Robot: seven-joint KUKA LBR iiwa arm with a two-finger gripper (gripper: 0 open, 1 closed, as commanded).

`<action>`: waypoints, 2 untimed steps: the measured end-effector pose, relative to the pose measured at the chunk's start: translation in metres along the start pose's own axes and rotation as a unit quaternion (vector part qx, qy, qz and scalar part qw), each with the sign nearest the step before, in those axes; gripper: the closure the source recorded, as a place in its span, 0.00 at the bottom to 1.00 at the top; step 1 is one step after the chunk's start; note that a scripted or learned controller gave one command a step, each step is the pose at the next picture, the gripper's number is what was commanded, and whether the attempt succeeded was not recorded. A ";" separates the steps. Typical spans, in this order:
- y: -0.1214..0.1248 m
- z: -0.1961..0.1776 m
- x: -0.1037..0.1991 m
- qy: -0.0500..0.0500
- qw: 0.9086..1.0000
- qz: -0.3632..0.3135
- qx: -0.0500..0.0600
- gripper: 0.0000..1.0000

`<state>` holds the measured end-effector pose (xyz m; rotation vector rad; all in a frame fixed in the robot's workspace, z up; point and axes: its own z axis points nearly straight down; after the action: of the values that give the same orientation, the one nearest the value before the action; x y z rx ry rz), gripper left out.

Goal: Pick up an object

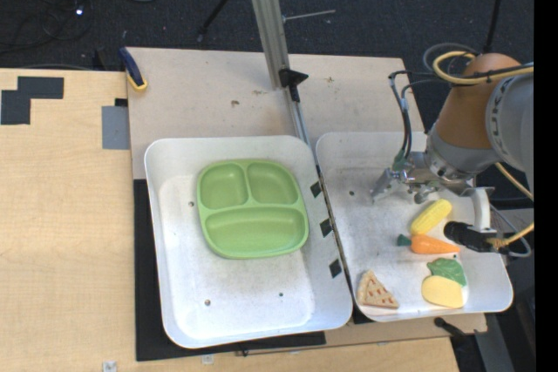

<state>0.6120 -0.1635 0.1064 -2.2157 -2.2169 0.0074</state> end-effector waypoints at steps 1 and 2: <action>0.002 0.016 0.001 0.000 1.000 0.000 -0.004 0.00; 0.003 0.004 0.001 0.001 1.000 0.001 -0.006 1.00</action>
<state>0.6150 -0.1624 0.1021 -2.2231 -2.2208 -0.0077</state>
